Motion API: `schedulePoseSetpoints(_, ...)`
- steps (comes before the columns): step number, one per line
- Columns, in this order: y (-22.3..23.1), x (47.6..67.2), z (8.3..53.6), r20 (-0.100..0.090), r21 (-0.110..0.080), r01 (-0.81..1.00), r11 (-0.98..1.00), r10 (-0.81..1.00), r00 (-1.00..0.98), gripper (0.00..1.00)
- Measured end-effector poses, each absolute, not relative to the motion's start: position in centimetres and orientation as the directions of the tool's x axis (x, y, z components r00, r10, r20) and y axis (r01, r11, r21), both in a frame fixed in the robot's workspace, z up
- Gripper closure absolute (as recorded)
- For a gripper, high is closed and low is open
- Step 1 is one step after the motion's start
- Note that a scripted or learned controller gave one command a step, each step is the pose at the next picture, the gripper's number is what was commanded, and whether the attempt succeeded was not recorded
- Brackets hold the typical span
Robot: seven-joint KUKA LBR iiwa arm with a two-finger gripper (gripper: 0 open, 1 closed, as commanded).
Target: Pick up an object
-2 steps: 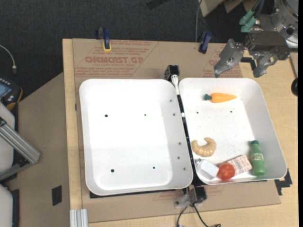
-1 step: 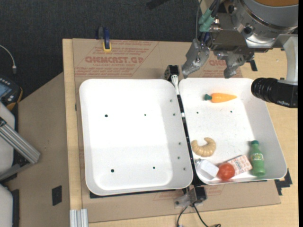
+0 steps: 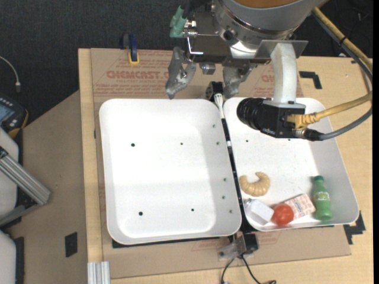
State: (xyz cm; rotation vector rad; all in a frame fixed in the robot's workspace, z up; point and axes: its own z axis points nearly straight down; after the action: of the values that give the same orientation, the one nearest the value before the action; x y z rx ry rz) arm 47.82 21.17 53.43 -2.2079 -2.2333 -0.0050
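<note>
The counter (image 3: pixel 89 158), a tan board with red lettering along its far side, is carrying both bins. The grey arm (image 3: pixel 266 5) with its orange band is reaching in from the one o'clock corner and hanging over the far edge of the bins. The left bin (image 3: pixel 118 123) is lying at nine o'clock, white and shallow, with small dark dots across its floor. The right bin (image 3: pixel 337 176) is sitting just beside it at three o'clock, their rims touching along the middle.

A black cylindrical unit (image 3: pixel 266 117) with yellow and dark cables is hanging over the far part of the right bin. The claw (image 3: pixel 204 78) is hovering at twelve o'clock, above the far rims where the two bins are meeting; its two fingers are standing spread apart, pinching nothing.

The objects are all lying in the near part of the right bin, around five o'clock: a green bottle (image 3: pixel 321 199) near the right rim, a curled tan piece (image 3: pixel 256 184) toward the left rim, a red-and-white packet (image 3: pixel 301 206), a small white piece (image 3: pixel 258 212), and a red round object (image 3: pixel 283 214) touching the packet.
</note>
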Motion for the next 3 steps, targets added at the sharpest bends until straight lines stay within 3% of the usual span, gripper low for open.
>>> schedulePoseSetpoints(3, 22.45, 47.93, 53.51, 0.001, 0.002, 1.0, 0.001, 1.0, -0.001, 0.0)
